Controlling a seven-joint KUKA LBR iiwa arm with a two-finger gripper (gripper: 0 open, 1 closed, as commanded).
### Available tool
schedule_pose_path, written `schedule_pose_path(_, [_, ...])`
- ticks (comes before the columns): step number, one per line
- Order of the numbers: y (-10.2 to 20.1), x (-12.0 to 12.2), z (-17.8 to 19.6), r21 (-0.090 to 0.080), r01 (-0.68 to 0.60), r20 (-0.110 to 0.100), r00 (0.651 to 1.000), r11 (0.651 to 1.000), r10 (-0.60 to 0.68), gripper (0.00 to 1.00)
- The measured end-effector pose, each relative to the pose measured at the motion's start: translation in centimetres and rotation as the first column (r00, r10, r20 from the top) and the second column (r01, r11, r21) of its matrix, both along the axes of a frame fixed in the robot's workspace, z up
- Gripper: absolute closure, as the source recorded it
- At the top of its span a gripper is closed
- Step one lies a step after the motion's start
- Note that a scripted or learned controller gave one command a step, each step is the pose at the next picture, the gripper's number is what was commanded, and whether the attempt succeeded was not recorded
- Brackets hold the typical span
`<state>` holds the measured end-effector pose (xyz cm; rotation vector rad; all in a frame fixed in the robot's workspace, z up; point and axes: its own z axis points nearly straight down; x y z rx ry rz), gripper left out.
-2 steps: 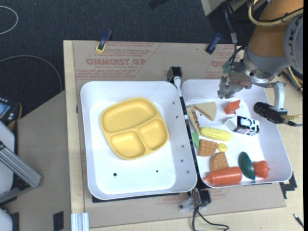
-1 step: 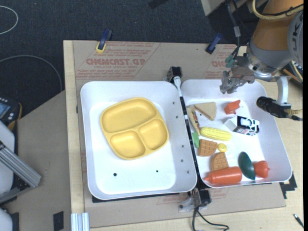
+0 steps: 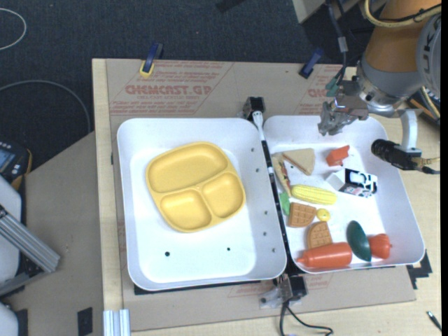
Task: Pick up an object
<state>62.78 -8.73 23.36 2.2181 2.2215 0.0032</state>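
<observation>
Camera view: gripper [image 3: 334, 121] over right bin [image 3: 413, 222] (fingers' state unclear), board [image 3: 210, 82] reads "CHEMCAST GP".

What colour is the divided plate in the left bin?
Yellow. The plate shows plainly in the camera view, lying in the left bin.

Red "CHEMCAST GP" print on brown board [image 3: 175, 89].
</observation>
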Motion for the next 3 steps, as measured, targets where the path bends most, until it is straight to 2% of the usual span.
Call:
schedule_pose_path(1, [1.3,-0.1,-0.7,0.001,0.0,-0.005,1.0,1.0,0.0,1.0])
schedule_pose_path(2, [0.0,-0.7,-1.9,0.0,0.003,-0.006,1.0,1.0,-0.003,1.0])
schedule_pose_path(3, [0.2,-0.5,-1.9,0.0,0.001,-0.004,1.0,1.0,-0.001,1.0])
